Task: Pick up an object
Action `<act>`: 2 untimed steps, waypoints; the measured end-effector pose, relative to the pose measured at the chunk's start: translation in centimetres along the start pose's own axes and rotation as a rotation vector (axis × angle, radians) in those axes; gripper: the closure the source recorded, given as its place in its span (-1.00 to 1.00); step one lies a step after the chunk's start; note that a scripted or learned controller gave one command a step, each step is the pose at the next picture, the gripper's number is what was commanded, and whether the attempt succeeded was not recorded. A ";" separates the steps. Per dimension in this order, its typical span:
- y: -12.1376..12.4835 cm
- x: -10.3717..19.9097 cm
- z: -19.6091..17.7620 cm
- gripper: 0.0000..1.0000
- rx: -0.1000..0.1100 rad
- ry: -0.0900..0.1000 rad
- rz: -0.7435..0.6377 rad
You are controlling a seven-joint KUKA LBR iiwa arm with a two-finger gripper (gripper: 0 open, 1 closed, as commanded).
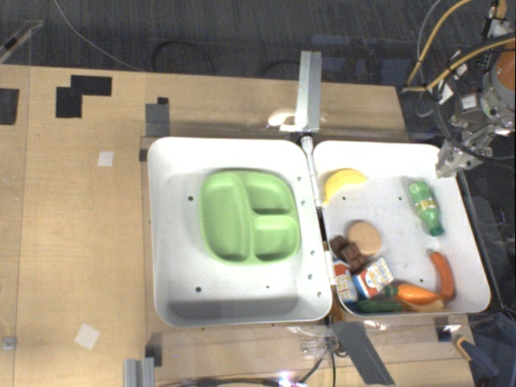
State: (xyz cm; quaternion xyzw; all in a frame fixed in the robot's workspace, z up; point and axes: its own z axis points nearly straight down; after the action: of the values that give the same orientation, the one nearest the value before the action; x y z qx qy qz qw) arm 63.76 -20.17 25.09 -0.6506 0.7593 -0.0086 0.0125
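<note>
The right bin [387, 176] holds a yellow fruit [344, 182] at its back left and a green bottle [425, 206] near its right wall. A round tan bun [364, 237] and a dark brown chocolate piece [348, 253] lie at the middle left. Along the front lie a small red and white carton [376, 276], a dark green vegetable [379, 305], an orange carrot [418, 296] and an orange sausage [443, 273]. My gripper [448, 163] hangs over the bin's back right corner, up and to the right of the bottle, with nothing seen in it.
The left bin [173, 216] holds a light green divided plate [248, 214]. A metal post [309, 91] stands behind the seam between the bins. Yellow and black cables [451, 22] loop above the arm [493, 95] at the top right.
</note>
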 end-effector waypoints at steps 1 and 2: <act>-0.3 -0.2 -1.4 1.00 0.010 -0.003 0.001; 2.1 0.6 0.4 1.00 -0.023 0.000 -0.450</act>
State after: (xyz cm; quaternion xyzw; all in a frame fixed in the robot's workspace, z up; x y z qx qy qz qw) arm 61.59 -20.47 24.60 -0.8037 0.5951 -0.0023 0.0029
